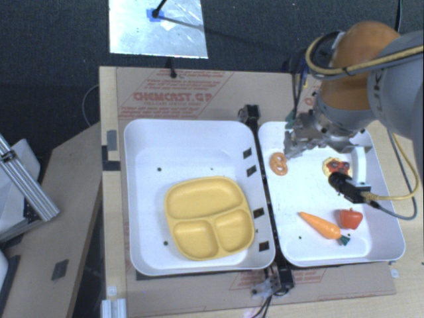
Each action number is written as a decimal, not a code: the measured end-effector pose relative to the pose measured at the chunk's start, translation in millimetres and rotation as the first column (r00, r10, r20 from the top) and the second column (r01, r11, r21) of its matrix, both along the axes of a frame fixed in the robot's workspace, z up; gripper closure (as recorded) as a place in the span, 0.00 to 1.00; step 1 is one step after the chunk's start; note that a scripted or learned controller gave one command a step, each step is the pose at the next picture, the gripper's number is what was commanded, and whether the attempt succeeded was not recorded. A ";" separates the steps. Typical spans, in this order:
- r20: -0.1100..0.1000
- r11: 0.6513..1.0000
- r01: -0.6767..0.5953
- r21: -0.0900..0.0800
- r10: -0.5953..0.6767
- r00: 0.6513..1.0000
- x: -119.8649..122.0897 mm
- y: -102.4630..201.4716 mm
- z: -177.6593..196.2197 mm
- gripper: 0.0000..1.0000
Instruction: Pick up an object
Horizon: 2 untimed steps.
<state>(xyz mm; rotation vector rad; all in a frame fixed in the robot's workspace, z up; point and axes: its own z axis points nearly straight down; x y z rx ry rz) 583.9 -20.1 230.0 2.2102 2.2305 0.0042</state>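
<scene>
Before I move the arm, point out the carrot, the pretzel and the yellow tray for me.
carrot (pixel 319 224): camera view, middle of its orange body.
pretzel (pixel 279 164): camera view, on its looped ring.
yellow tray (pixel 202 201): camera view, floor of the large compartment.

Left white bin contains a yellow three-compartment tray, lying flat toward the bin's near right part, with two smaller compartments on its near side and one long one behind. Both bins rest on a brown cardboard sheet printed with red lettering, laid over the bench; a black clip strip runs along the seam between the bins. Behind the bench, a shiny silver square sheet with a small blue mark lies on dark carpet, and an aluminium rail sits at far left.
</scene>
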 end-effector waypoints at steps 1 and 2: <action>0.000 1.000 -0.001 0.001 0.001 1.000 6.6 57.2 2.6 1.00; 0.000 1.000 -0.002 0.001 0.002 1.000 18.0 117.2 2.0 1.00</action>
